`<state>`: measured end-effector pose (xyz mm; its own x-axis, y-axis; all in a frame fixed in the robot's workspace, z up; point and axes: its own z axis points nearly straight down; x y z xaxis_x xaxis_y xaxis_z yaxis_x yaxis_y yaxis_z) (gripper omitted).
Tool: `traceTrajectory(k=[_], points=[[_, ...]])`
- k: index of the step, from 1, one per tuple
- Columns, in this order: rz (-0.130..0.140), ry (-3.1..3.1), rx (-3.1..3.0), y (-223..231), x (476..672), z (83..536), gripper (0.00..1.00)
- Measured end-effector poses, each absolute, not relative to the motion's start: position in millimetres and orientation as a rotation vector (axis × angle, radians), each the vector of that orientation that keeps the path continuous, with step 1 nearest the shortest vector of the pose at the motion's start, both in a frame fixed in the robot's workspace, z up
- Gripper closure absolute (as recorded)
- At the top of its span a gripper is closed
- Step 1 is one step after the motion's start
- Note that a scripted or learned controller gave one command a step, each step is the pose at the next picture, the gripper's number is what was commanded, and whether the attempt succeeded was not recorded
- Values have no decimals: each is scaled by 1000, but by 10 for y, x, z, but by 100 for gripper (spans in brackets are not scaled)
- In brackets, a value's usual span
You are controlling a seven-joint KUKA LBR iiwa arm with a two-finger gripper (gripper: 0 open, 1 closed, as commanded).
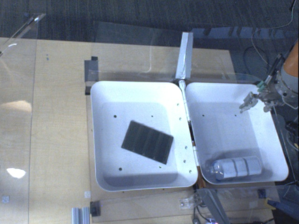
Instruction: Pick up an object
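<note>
Dark grey carpet runs across the top of the camera view; below it a pale wood worktop [46, 125] w/ a clear panel reflecting light on its left part; a metal upright post [184, 55] stands at the far edge, right above where the two bins meet.

Left bin [100, 139]: shallow, white, rounded corners; holds one flat dark grey ribbed pad [147, 142], rectangular, lying tilted approx. at bin centre, apart from all walls; small dark dots on the bin floor around it.

Right bin [205, 111]: same kind, touching the left bin along a shared edge; a pale grey cylindrical object [235, 167], can- or bottle-like w/ banded segments, lies on its side along the near wall, toward the near corner; exact type too blurred to tell.

Arm enters from the right edge, approx. level w/ the right bin's far-right corner; orange band [292, 66] visible at the frame edge; thin cables trail above it. Jaws [254, 102] sit over the far-right part of the right bin, near its far wall, well apart from the cylindrical object; two thin fingers [246, 104] show w/ a gap between them, spread, nothing between them; height above the bin floor can't be judged.

Near edge of worktop: black brackets, clear fittings & some wiring under the bins' join.
</note>
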<state>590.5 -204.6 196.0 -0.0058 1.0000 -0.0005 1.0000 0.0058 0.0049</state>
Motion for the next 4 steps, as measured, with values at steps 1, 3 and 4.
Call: traceTrajectory(k=[1, 3, 4], points=[[7, 2026, 2396, -1115, 6025, 2398, 0], [3, 1713, 2633, -1083, 5048, 1487, 0], [5, 1744, 2609, -1605, 5405, 1761, 0]])
